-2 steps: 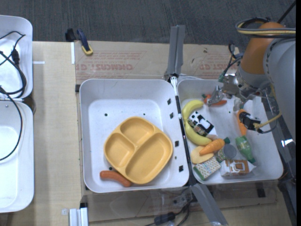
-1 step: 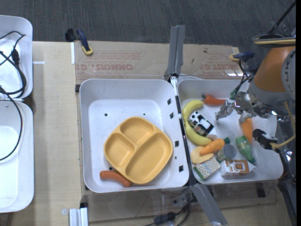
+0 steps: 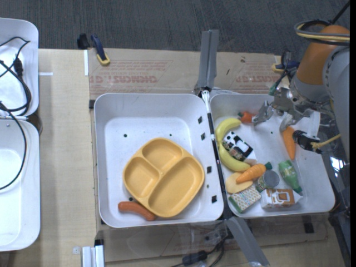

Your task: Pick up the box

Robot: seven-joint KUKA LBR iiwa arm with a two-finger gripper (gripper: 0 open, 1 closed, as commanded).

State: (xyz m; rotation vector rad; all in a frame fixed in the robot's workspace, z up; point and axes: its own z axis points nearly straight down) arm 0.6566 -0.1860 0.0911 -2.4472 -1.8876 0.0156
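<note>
Camera view: gripper (image 3: 276, 114) apparently spread and holding nothing, box (image 3: 277, 198) well below the jaws at right bin (image 3: 320, 203) near edge, wedged against green bottle (image 3: 289, 174) and carrot (image 3: 250, 173); likely failure, snagging neighbours or pinching a corner.

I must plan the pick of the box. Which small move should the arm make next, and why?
Probably move the gripper toward the near edge of the right bin, since the box lies there by the green bottle, while the gripper hovers at the bin's far side.
</note>
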